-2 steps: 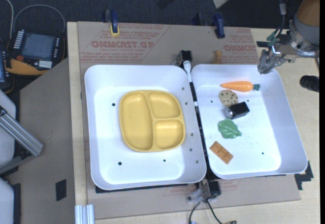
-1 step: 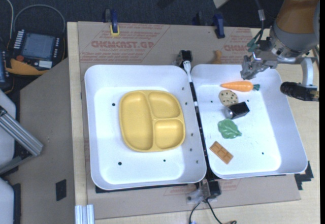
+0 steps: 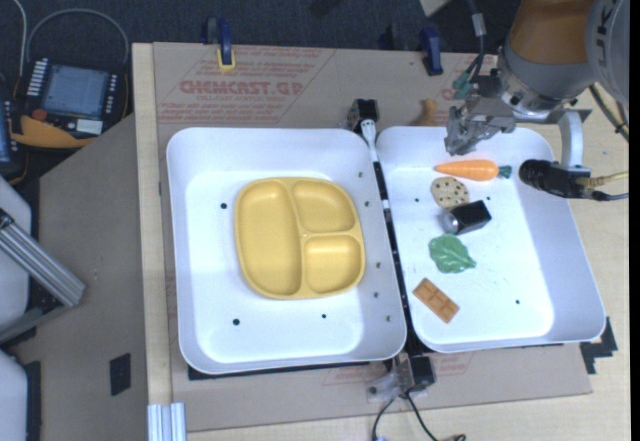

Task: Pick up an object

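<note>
My gripper point(image 3: 462, 139) hangs over the far end of the right bin point(image 3: 560, 279), just above and left of an orange carrot point(image 3: 466, 169). Nothing shows between its fingers. Below the carrot lie a round speckled cookie point(image 3: 449, 192), a small black and silver cylinder point(image 3: 468, 217), a green leafy piece point(image 3: 451, 254) and a brown cracker point(image 3: 436, 299). These all sit in the left half of the right bin.
The left bin point(image 3: 200, 309) holds a yellow divided plate point(image 3: 298, 236). A black ridge point(image 3: 383, 219) separates the two bins. The arm's orange band and grey wrist point(image 3: 560, 19) loom over the far right corner. The right half of the right bin is bare.
</note>
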Controlling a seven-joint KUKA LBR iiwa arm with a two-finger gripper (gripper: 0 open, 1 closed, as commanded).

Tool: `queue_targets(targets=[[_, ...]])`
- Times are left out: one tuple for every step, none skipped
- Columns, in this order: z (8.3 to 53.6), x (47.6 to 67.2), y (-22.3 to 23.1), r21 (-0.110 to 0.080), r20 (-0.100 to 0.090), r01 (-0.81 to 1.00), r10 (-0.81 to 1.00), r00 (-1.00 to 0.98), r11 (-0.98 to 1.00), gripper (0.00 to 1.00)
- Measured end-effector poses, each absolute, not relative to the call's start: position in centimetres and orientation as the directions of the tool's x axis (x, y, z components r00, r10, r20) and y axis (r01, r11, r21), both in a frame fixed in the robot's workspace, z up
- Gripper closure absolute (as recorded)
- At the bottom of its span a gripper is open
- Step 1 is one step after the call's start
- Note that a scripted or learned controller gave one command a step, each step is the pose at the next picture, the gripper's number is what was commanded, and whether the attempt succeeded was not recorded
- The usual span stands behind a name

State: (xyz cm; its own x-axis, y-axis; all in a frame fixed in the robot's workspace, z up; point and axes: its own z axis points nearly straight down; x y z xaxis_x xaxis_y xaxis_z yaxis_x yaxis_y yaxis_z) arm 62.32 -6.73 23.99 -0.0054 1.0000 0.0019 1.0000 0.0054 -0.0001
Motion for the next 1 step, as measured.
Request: queue_targets(targets=[[24.49,62.68,-1.07,0.002,0.002,1.0,1.0,-0.007,0.007,1.0]])
